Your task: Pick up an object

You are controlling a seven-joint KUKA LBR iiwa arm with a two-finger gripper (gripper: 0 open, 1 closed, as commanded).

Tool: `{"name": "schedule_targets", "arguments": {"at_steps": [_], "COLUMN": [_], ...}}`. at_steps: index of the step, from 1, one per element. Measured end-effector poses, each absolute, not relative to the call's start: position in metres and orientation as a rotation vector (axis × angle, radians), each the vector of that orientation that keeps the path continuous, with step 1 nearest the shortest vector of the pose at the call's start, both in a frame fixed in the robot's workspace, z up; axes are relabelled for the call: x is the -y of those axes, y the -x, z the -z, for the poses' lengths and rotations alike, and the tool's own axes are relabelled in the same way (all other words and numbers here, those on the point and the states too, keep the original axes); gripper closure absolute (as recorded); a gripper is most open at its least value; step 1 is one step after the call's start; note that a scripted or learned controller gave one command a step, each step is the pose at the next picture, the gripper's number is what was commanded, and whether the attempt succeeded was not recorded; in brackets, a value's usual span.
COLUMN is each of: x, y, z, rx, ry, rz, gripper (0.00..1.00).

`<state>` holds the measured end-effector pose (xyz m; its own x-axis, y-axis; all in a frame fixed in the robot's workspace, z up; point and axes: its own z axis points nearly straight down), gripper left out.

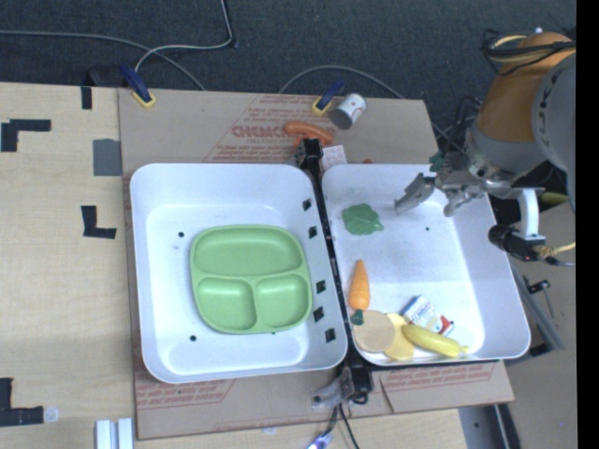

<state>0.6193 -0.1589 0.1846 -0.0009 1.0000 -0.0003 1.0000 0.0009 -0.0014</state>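
Open white floor is left across the middle and right of the right bin (487,279), between the green leafy piece (361,219) near its upper left and the cluster at its lower edge. That lower edge is crowded by the carrot (358,285), round tan piece (374,329), banana (432,340) and small packet (421,309). The left bin (154,251) is largely taken up by the green divided plate (251,279).

Gripper (432,199) over right bin (487,279), fingers spread, nothing between them. Green leaf (361,219) just left of it. Carrot (358,285), banana (433,340), small packet (423,311) near front. Left bin (154,251) holds green tray (250,279).
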Motion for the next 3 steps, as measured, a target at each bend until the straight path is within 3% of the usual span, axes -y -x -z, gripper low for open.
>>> {"name": "schedule_targets", "arguments": {"at_steps": [1,2,3], "x": [0.108,0.094,0.054], "y": [-0.602,-0.574,-0.639], "z": [-0.137,-0.108,-0.185], "rx": [2.222,2.220,2.224], "ry": [2.218,2.219,2.220], "rz": [-0.002,-0.003,0.001], "gripper": [0.00,0.00,0.00]}}
